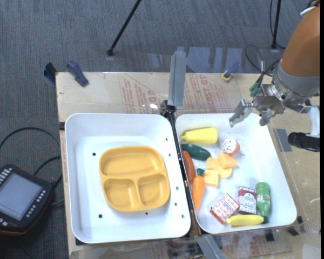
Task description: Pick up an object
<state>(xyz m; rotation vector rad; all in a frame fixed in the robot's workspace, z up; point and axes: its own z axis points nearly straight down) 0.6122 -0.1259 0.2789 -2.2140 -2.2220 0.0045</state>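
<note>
Camera view: fingers (255, 112) spread apart and empty, the gripper hovers above the far right corner of the right bin (283, 171), poised to drop onto the toy food heaped there, the yellow bottle (200, 135) lying nearest along the far edge.

I am wearing a broad, rounded orange band (304, 36) high on my arm, glossy and catching the light. Beneath it my wrist (297, 80) is narrowing into a smooth grey collar. Below that, a cluster of metal brackets and small fittings is showing, with a speck of green on one side. My gripper (250, 115) is showing two slim grey metal fingers. A white piece with a black cylindrical part (305, 140) is jutting out beside my wrist.
</note>
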